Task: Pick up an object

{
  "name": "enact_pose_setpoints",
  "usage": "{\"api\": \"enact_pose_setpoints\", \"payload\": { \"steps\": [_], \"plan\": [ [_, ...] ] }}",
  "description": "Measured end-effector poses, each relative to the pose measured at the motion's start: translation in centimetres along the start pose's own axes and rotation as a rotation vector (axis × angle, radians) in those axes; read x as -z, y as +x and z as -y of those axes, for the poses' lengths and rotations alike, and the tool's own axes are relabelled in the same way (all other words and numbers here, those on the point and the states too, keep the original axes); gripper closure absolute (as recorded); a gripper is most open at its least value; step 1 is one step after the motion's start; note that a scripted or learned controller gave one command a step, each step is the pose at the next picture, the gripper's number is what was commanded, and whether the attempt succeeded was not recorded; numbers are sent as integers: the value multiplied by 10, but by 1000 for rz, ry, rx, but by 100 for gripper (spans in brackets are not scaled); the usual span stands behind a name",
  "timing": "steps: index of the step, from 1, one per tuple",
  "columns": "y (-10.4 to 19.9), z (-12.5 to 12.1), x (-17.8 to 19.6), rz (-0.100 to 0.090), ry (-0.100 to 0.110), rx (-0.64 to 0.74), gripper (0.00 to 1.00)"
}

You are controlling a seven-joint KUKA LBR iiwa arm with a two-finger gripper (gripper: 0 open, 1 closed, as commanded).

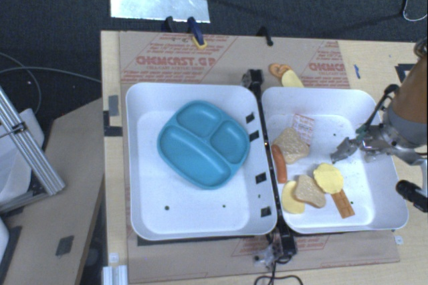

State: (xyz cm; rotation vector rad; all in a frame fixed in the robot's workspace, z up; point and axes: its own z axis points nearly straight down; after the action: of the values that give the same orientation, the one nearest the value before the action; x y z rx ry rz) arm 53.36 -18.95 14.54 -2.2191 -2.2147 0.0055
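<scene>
While the grey arm reaches in from the right, its hand (342, 148) hangs low in the right shallow white bin (361, 102), holding nothing; its opening cannot be told. A round yellow toy slice (328, 178) lies just beside it, near 2 tan bread-shaped pieces. A clean pick likely means centring over the slice, clear of its neighbours.

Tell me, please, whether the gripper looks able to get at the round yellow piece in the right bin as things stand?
Probably yes. The gripper hangs just right of the round yellow piece, which lies on top with nothing covering it. The bread slice touches its lower left edge and might get nudged.
</scene>
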Motion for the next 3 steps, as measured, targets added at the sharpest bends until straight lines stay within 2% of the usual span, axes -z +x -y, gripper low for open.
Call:
{"api": "enact_pose_setpoints", "payload": {
  "steps": [1,2,3],
  "plan": [
    [13,-67,-62,3,-13,10,0],
    [-17,-7,-61,2,-6,2,0],
    [130,-62,46,0,-22,20,0]
  ]
}}
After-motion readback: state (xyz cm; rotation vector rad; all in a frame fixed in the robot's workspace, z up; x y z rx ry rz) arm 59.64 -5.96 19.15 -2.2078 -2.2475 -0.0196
